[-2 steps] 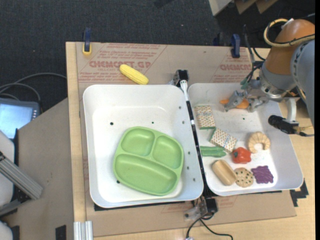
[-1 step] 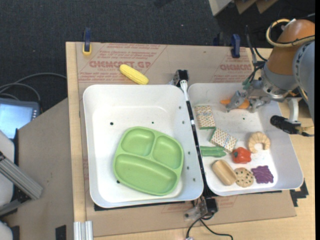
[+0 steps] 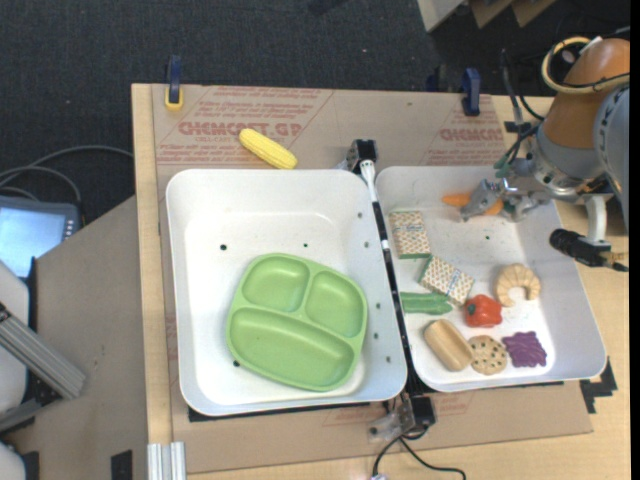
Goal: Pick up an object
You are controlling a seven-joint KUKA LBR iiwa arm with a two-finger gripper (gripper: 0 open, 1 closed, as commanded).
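Gripper (image 3: 487, 200) low over right bin's (image 3: 575, 368) far edge, arm (image 3: 585, 108) reaching from right

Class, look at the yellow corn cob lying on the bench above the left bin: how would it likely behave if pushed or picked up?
The corn cob is long and rounded, so it would probably roll sideways if nudged. It looks like a moulded toy, so likely stiff and light. Its tapered ends may slip from a two-finger grip unless held across the middle.

I see a yellow corn cob (image 3: 267, 149) lying on the surface (image 3: 300, 118) behind the left bin (image 3: 200, 268), and blue clamps (image 3: 174, 81) at the back edge.
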